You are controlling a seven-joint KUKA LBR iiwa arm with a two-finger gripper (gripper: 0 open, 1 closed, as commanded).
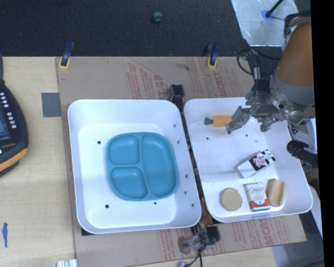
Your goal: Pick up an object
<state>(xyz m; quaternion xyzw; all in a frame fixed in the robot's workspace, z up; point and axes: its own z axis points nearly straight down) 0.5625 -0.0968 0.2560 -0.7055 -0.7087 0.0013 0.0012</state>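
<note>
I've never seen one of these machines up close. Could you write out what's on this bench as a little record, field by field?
left bin: holds a blue divided plate
right bin: holds a toy carrot, a black-and-white carton, a round cookie, a small red-and-white packet and a bread piece
gripper: open, above the right bin's far end, just right of the carrot, nothing between its fingers
arm: reaches in from the right
bench extras: a handheld controller at the left edge
</note>
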